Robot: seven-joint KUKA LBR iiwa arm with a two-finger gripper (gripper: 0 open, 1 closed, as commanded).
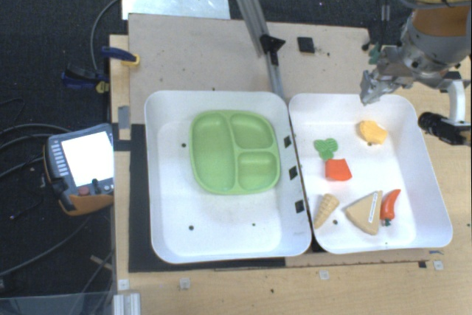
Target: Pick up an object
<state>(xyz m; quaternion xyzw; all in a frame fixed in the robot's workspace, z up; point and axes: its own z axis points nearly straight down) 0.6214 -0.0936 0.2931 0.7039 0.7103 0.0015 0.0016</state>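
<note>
While nothing is yet gripped, several slips can be foreseen from the way the things lie. At the lower right of the frame, in the right bin [424, 158], a tan wedge [363, 214] and a red pepper [390, 204] are seen touching or nearly so, and a cone [325, 209] lies just beside the bin's left wall; a grab made there could catch two things at once or be blocked by the wall. Further up, an orange-red block [338, 170] sits just below a green piece [325, 147], so one could be nudged while the other is sought. Nearest the arm, a yellow piece [372, 132] lies in the upper part of that bin and is judged the likeliest target. Its rounded shape could let it roll or squirt out as it is squeezed. The pincer [371, 91] is held over the bin's upper rim, up and to the left of that piece; whether it is wide or narrow cannot be told. A descent from there could strike the rim. At centre left, a green divided plate [236, 151] lies in the left bin [169, 158] on the worktop [192, 48].
</note>
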